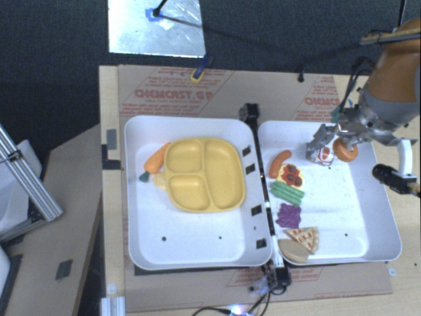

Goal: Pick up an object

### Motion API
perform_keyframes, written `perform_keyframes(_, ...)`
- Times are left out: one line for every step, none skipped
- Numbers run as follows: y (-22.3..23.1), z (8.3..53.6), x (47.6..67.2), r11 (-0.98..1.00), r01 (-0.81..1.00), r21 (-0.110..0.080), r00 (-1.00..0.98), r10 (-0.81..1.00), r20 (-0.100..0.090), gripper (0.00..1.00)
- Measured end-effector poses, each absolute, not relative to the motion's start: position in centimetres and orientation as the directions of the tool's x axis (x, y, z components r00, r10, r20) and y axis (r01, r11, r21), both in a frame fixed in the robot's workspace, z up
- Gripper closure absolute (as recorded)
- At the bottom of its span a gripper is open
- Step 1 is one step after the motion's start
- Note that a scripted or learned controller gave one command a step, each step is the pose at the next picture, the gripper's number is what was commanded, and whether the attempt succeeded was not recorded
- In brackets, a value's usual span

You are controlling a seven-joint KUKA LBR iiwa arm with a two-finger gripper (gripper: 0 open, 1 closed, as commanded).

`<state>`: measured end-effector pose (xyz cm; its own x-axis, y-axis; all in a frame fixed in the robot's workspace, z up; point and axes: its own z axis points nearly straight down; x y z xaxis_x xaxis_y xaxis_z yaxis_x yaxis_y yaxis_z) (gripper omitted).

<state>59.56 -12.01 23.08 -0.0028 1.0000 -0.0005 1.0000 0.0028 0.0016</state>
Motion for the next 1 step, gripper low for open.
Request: perform_keyframes(-11.71, 17.03, 58.89, 0.001, 1.000, -0.004, -0.001, 1.000, 0.001, 0.00)
